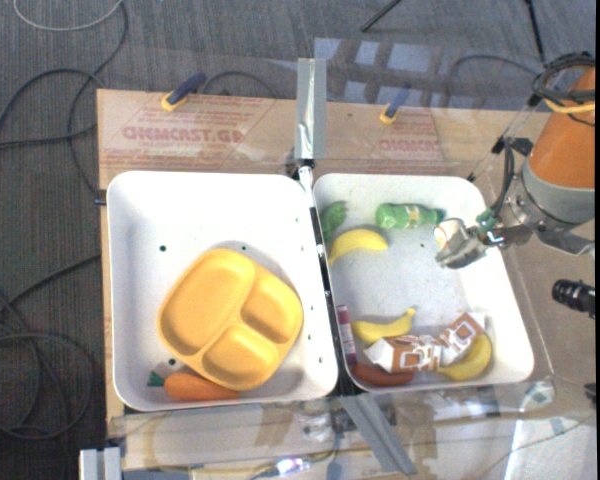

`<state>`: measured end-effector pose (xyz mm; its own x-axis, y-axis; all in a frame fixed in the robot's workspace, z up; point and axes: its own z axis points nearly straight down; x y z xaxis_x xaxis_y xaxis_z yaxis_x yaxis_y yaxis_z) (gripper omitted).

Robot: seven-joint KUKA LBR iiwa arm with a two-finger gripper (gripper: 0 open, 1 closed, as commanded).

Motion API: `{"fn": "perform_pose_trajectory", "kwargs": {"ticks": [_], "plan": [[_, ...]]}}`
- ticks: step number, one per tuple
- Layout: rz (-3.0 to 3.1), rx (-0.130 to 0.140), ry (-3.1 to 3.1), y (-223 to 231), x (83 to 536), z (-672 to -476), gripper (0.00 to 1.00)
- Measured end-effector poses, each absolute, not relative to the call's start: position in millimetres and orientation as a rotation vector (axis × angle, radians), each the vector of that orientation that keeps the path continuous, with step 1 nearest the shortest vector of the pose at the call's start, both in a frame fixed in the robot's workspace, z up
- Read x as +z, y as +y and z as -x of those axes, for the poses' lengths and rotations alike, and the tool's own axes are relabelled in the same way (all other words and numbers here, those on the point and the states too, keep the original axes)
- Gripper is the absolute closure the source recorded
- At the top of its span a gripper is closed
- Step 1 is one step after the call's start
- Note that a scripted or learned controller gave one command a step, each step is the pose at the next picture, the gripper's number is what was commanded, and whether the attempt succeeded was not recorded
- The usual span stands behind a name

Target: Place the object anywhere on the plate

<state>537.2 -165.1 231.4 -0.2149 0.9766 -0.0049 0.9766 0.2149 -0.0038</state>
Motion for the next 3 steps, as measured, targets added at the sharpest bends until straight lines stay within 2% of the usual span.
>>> {"fn": "perform_pose_trajectory", "kwargs": {"ticks": [1, 2, 3], "plan": [[-1.716, -0.002, 2.632, -123, 210, -579.8, 1.0], [-1.774, 0.0, 2.594, -57, 215, -588.1, 1.0], [-1.635, -0.003, 2.685, 4, 199, -568.4, 1.0]]}}
